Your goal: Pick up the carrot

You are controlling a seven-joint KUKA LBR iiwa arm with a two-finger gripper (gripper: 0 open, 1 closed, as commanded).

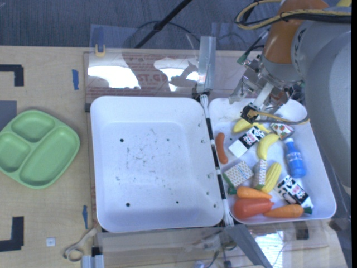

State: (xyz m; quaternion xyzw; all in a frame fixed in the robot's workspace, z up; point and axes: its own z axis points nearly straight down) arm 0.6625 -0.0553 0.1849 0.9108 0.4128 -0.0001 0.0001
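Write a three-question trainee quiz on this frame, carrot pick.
1. True or false: the carrot lies in the bin nearer the arm.
2. The gripper hovers over that bin's: A) far end; B) near end, right above the carrot; C) middle.
3. Fill in: the green divided plate sits on the ____, outside both bins.
Key: 1 true; 2 A; 3 bench.
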